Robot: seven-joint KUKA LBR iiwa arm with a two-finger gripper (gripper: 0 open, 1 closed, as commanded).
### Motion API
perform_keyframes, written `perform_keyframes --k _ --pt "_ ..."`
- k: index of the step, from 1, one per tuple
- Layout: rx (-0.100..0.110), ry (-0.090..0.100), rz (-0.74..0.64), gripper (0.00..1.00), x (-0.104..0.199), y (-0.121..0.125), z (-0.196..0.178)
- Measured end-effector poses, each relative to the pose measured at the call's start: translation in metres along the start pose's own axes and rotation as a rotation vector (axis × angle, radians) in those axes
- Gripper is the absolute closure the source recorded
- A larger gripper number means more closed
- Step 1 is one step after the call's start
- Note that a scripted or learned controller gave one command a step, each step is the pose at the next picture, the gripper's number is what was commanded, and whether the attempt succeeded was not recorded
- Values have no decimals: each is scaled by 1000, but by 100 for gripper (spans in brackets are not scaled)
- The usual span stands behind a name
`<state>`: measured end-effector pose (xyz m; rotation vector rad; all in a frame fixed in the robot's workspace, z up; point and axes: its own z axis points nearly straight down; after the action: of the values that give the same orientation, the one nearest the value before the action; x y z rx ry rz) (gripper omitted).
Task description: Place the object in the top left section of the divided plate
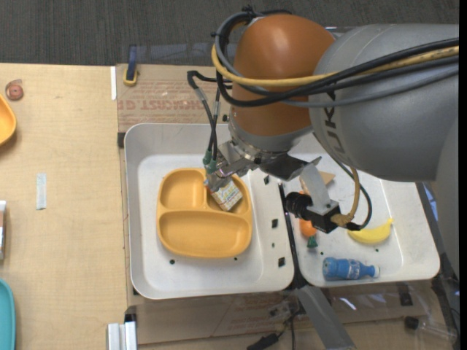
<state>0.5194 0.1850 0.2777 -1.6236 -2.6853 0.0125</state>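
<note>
A yellow divided plate (204, 235) lies in the left white bin (142, 195), with two small sections at the top and one long section below. My gripper (219, 175) hangs over the plate's upper part, near the ridge between the two top sections. It is shut on a small tilted packet (228, 195) with a pale printed label. The packet hangs over the top right section, close to the plate's surface. The top left section (182, 189) has nothing in it. The arm's big orange-brown joint hides the bin's back right corner.
The right bin (408, 265) holds a banana (372, 232), a blue bottle (349, 269), a small orange item (308, 227) and a tan piece (325, 177). A black clip with cable (314, 210) hangs over it. Cardboard (168, 100) lies behind the bins.
</note>
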Motion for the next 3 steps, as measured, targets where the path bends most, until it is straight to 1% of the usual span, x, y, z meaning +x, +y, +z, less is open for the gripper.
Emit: perform_keyframes --k 1,2,3 --pt "-2 0 -5 100 20 -18 -35" --pt "-3 0 -10 100 19 -30 -45" --pt "-2 -1 -34 100 16 -6 -72"
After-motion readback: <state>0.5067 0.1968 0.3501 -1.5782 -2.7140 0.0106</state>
